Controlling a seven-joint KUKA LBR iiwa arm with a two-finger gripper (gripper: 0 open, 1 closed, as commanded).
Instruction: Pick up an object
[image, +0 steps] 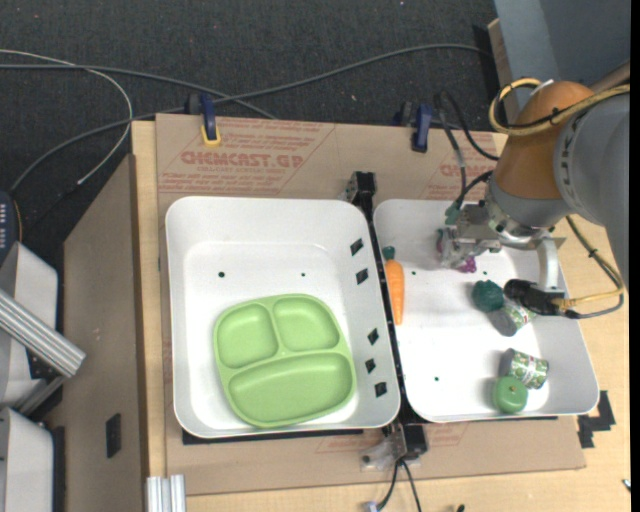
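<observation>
Nearest to you, in the left white bin, lies a light green plastic plate with three compartments. In the right white bin, near its front rim, you see a round green piece touching a small crumpled green and silver object. Further back lies a dark green lump beside a grey-green piece. An orange carrot-shaped toy lies along the left wall of this bin. At the back, the gripper hangs low over the bin floor, with a small purple thing just under it (touching or not, I cannot tell). Whether the jaws are open or closed, I cannot tell.
</observation>
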